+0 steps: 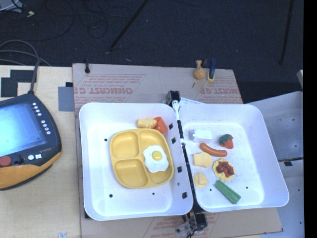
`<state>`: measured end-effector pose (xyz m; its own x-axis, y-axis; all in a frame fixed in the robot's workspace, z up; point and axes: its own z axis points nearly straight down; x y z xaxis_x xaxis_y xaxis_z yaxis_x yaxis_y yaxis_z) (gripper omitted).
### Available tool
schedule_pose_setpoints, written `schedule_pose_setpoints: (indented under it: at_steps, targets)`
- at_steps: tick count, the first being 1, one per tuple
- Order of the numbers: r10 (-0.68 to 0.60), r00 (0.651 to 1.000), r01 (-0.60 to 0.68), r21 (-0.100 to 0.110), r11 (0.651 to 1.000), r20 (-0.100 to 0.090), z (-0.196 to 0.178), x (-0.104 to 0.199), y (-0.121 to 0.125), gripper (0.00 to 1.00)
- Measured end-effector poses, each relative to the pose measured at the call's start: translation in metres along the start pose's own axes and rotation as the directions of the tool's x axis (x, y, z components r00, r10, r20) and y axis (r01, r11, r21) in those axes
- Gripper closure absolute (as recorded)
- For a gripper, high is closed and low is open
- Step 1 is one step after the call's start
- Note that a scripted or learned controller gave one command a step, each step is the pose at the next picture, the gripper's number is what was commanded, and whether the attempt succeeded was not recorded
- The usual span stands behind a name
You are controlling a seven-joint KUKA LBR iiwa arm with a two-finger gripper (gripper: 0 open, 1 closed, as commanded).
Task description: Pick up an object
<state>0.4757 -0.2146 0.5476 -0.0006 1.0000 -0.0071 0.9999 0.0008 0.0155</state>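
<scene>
Two white bins sit side by side. The left bin (94, 133) holds a yellow divided plate (130, 166) with a toy fried egg (156, 158) in its right compartment. A yellow toy piece (146, 123) and a red-orange piece (161, 125) lie just behind the plate. The right bin (262, 133) holds a white block (202, 134), a sausage (213, 149), a strawberry (227, 141), a yellow cheese wedge (202, 159), a small pizza tart (224, 169), a pale round piece (200, 180) and a green stick (227, 191).
A teach pendant (25, 140) with a lit screen lies on the bench at the left. A small wooden peg (199, 71) and a blue item (212, 69) stand on the cardboard behind the bins. A grey metal plate (287, 123) lies at the right.
</scene>
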Motion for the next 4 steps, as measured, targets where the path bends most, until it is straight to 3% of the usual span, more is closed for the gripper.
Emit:
schedule_pose_setpoints:
  at_steps: [1,2,3,4]
  targets:
    - [-0.005,1.000,0.006,0.019,1.000,-0.007,0.000,0.002,0.001,1.00]
    - [-0.001,1.000,0.002,0.027,1.000,-0.011,0.113,0.030,0.014,1.00]
    - [-0.010,1.000,0.010,0.023,1.000,-0.011,0.146,0.142,-0.002,1.00]
    - [-0.016,1.000,0.016,0.010,1.000,-0.010,0.069,0.286,-0.001,1.00]
